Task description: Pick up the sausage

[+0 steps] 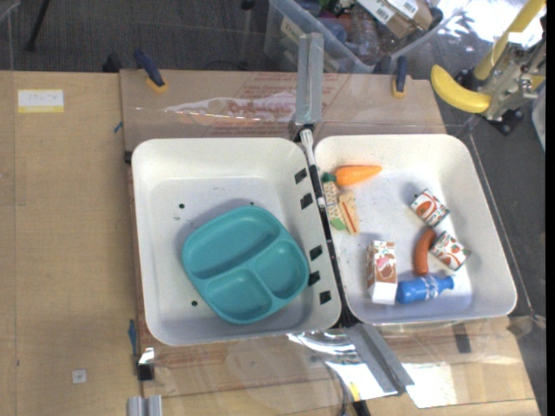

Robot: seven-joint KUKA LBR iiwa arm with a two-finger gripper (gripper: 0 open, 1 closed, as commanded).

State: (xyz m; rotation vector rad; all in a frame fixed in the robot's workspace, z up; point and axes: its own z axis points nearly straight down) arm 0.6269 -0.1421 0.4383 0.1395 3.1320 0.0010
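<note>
The two white bins (225, 159) look like smooth, faintly glossy plastic, and the teal divided plate (245, 264) in the left one is matt plastic. The bench (61, 232) has a matt, wood-like surface, and the sausage (422, 250) looks smooth with a slight sheen.

We see a light wooden bench (61, 258) spanning the view, with a small white label (41, 100) near its upper left. Blue clamps (153, 76) sit at its far edge. Beyond it lies dark grey carpet floor (130, 16). A clear plastic crate (364, 11) of mixed clutter stands behind the bench, with crinkled shiny sheeting (486, 7) to its right.
</note>
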